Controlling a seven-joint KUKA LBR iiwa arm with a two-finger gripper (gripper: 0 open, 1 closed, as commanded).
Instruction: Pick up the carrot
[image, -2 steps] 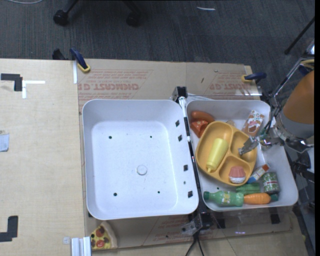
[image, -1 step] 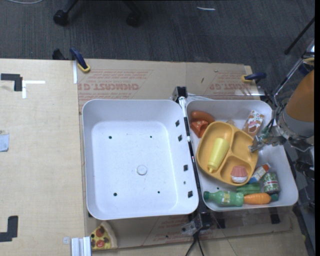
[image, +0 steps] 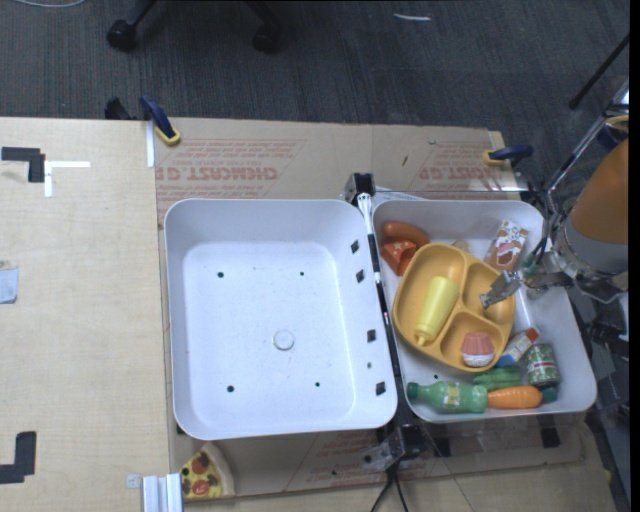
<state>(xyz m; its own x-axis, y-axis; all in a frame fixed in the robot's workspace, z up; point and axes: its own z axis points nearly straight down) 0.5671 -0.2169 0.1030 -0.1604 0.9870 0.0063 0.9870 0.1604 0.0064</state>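
The carrot (image: 515, 397) is orange and lies flat along the near wall of the right bin (image: 578, 340). Its left end touches the green bottle (image: 450, 397). My gripper (image: 497, 292) hangs over the right part of the yellow divided plate (image: 425, 262), well behind the carrot and apart from it. The arm comes in from the right, with its orange band at the frame's edge. Nothing shows in the gripper.
The plate holds a yellow piece (image: 432, 307) and a red-and-white piece (image: 477, 348). A small can (image: 540, 364) stands just behind the carrot. A red toy (image: 400, 244) and a packet (image: 509, 243) lie at the bin's back. The left bin (image: 190, 330) holds a small white disc (image: 284, 341).
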